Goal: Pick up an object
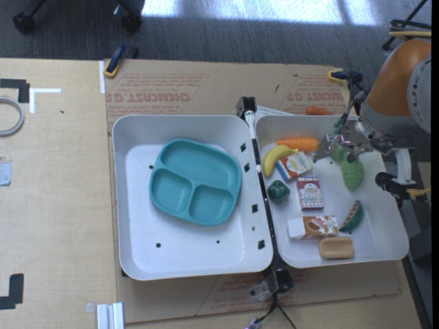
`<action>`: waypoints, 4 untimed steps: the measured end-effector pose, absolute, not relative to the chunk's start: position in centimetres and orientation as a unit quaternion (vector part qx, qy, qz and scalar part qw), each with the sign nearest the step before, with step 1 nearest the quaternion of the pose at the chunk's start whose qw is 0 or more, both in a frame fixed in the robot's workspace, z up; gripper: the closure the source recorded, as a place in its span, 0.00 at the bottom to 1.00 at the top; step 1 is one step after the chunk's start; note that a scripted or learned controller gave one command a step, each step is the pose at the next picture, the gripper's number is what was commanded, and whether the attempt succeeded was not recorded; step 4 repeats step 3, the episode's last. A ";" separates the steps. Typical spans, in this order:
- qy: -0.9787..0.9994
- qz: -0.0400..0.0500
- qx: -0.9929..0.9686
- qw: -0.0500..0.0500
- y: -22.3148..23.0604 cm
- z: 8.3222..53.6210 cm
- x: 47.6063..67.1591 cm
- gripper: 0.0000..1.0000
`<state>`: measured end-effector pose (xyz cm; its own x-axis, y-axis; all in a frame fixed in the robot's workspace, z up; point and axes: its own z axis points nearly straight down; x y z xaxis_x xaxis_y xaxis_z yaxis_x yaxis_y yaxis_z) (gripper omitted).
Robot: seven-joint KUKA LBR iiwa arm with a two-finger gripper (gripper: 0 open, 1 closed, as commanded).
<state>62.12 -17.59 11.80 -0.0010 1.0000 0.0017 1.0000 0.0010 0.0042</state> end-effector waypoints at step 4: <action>0.708 0.000 0.706 0.001 -15.2 20.5 65.9 1.00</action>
